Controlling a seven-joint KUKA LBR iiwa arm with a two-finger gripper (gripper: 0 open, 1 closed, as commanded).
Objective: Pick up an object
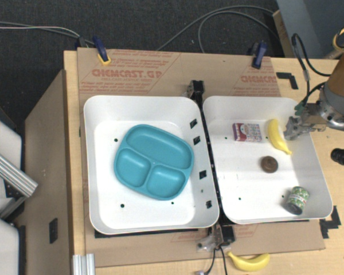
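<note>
Down at the near edge, a spare banana lies on the bench outside both bins, beside a clamp, out of play for now.

Into the right bin we go. Nearest, at its near right corner, a small can lies on its side, green-and-white label showing. Rigid, round and probably slick; it will likely roll if nudged, so a grip across the body is the one to trust. Further in, a dark brown disc sits flat near the middle of the floor. Low profile, little to bite on, a hard take from above. Beyond that, a small flat packet with red print lies toward the far side, light and thin, again awkward for two fingers.

And here's the obvious candidate: the yellow banana in the bin, just right of the packet, curving toward the right wall. Light, a little soft, smooth-skinned; pinch across the middle of the curve, gently, since a hard squeeze would bruise it and a hold near the tip would let it swing.

The gripper hangs right beside that banana's far end, at the bin's right wall, arm coming in from the right. Whether the pincer is apart or together, I cannot tell; it is small and blurred here.

Over in the left bin, a blue divided plate sits in the middle, well apart from the action.
</note>
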